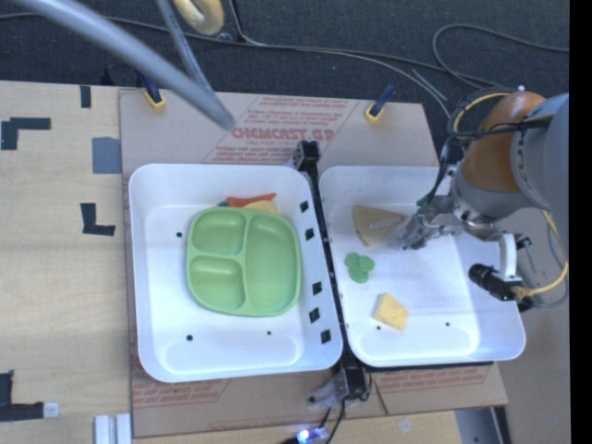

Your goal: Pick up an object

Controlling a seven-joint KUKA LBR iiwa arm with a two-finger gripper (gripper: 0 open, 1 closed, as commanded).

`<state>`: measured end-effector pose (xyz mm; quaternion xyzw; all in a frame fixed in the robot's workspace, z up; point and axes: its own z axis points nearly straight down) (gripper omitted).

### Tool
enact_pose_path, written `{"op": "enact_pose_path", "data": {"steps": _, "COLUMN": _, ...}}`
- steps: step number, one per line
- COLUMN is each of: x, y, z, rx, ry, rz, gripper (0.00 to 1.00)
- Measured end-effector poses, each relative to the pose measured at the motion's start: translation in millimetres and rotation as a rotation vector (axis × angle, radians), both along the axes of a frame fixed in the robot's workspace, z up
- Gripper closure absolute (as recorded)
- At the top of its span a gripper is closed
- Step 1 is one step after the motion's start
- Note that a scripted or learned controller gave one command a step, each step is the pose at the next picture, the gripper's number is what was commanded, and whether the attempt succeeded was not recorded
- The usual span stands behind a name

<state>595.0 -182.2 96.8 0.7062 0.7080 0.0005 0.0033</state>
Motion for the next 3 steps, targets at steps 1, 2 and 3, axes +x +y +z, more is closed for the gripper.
{"op": "enact_pose_path", "data": {"steps": 1, "x": 2.4, "y": 4.8, "z": 62.4, "rx": 0.004, "ry": 0.001, "rz": 0.000, "gripper": 1.00}}
{"op": "enact_pose_path", "data": {"steps": 2, "x": 9.6, "y": 8.7, "z": 107.1, "rx": 0.004, "ry": 0.002, "rz": 0.000, "gripper": 1.00}}
{"op": "enact_pose_path", "data": {"steps": 3, "x": 12.0, "y": 8.6, "z": 171.2, "rx": 0.003, "ry": -0.001, "rz": 0.000, "gripper": 1.00}}
